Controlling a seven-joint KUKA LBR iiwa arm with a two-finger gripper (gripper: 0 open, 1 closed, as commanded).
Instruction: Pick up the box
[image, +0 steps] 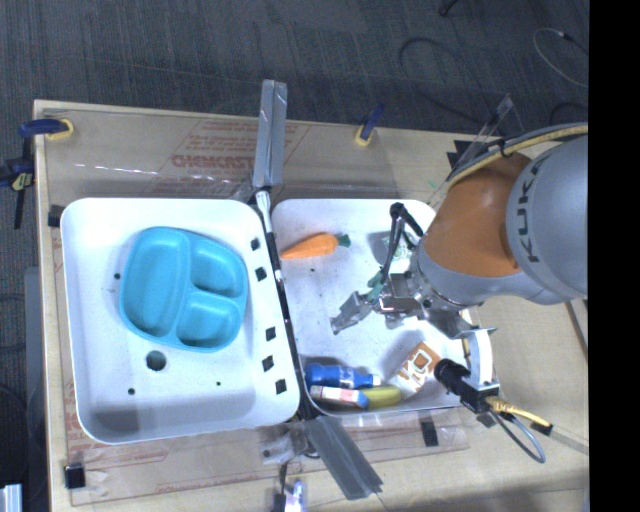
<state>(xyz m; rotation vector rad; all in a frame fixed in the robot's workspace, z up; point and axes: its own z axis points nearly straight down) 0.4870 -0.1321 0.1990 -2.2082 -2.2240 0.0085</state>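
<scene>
Left bin: glossy white plastic, shallow, rounded corners; holds turquoise three-compartment tray, smooth moulded. Desk: pale board, faded red print, unreadable. Right bin: orange carrot, tapered, green tip, near far rim; blue-white tube and yellow item along near wall. Box: small, white-orange carton, tilted, near-right corner. Gripper: metallic fingers released, grasping nothing, mid-bin, apart from box.

One fixed camera looks down at a slant on both bins, arm entering from right.
</scene>
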